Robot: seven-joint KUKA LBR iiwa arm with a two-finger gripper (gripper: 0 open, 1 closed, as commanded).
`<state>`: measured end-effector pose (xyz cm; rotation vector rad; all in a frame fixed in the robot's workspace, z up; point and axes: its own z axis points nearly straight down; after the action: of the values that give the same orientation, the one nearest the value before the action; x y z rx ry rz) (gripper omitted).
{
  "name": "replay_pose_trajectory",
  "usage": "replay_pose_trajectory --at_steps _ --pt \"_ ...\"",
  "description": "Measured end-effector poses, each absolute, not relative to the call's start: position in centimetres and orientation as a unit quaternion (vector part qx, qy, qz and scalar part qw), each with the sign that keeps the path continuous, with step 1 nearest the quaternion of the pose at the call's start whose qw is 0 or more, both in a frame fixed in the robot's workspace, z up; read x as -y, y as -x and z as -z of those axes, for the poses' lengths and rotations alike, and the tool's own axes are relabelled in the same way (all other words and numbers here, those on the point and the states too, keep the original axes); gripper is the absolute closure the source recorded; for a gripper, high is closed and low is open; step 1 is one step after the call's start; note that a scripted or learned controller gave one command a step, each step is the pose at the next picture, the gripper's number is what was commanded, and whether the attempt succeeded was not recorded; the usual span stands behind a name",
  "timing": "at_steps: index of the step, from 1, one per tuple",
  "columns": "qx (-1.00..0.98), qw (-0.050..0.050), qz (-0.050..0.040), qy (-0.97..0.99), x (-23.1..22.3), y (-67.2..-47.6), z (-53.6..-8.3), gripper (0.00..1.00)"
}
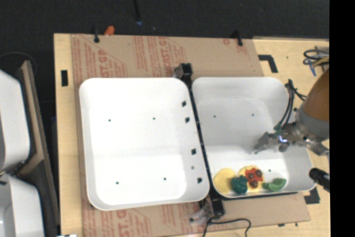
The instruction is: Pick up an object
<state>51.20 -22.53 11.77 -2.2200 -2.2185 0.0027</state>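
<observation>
In the right bin, several small objects lie together by the front wall: a pale yellow round piece, a teal lump, a red and orange piece and a green piece. My gripper hangs over the right part of that bin, up and to the right of the cluster, with its grey fingers spread apart and nothing between them. The arm's orange band shows at the right edge.
The left bin sits beside the right one, with a black clip divider between them. Both rest on a cardboard sheet on the bench. Cables trail by the arm.
</observation>
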Motion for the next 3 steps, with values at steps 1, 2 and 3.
replay_pose_trajectory --at_steps 1,2,3 --pt "0.707 -0.001 0.0003 0.708 22.6 -51.3 -13.1 1.0" --pt "0.707 -0.002 0.0012 0.707 21.7 -51.5 -18.3 1.0" --pt "0.707 -0.003 0.0014 0.707 21.8 -51.8 -24.5 1.0"
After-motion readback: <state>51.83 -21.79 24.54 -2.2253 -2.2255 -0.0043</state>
